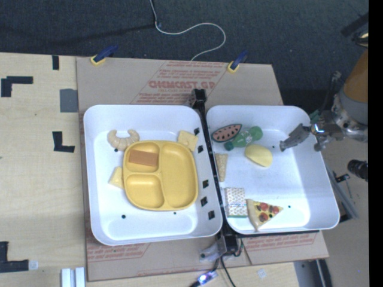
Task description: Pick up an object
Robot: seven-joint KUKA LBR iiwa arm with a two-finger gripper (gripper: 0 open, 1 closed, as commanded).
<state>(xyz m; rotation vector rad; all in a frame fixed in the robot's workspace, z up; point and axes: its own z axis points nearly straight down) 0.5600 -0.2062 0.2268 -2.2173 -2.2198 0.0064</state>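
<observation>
Lemon (259, 155) in right bin (311, 178), cardboard (173, 82) printed "CHEMCAST GP"

light: even, bright overhead | shadows: soft | glare: mild on white bins (96, 160) | focus: slightly soft

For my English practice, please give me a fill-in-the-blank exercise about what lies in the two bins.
1. The yellow plate lies in the ____ bin.
2. The pizza slice lies in the ____ bin.
3. The compartment holding the brown slice belongs to the ____.
4. The gripper hangs above the ____ bin.

Missing words: left; right; plate; right
</observation>
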